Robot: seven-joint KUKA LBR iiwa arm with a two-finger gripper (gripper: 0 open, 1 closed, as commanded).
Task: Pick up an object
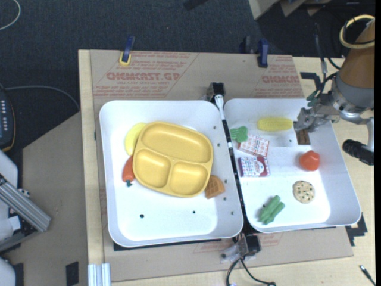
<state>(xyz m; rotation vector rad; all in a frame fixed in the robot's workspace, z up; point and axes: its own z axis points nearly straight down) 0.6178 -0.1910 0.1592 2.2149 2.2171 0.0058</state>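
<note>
**Camera view: arm above the right bin**

The left bin (113, 177) holds a yellow divided tray (172, 158), with a carrot (128, 171) at its left edge and a waffle piece (215, 187) at its right. The right bin (342, 177) holds a green toy (239, 133), packets (253, 155), a green bean (271, 210), a yellow piece (274, 124), a cookie (303, 191) and a tomato (309, 159). The gripper (305, 128) hangs above the tomato; I cannot tell how it is set.

dark blue carpet floor (89, 16) around a brown board-topped bench (178, 70)
</note>
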